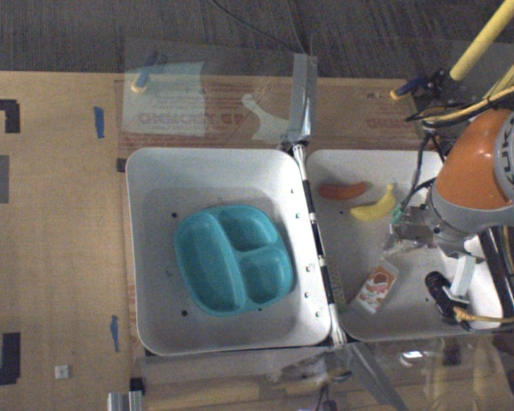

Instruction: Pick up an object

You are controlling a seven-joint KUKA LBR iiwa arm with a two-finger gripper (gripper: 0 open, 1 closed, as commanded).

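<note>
The right bin [343,187] holds a yellow banana [374,206], an orange-red sausage-shaped piece [344,190] just left of it, and a small carton with a red and white picture [376,288] near the front. My gripper [405,232] hangs over the right part of this bin, just right of the banana and above the carton. The wrist and orange band hide most of the gripper. Nothing shows between its fingers.
A teal divided plate [233,258] lies in the middle of the left bin [154,187]. A metal divider [313,229] separates the two bins. Yellow and black cables run along the right side, above the arm.
</note>
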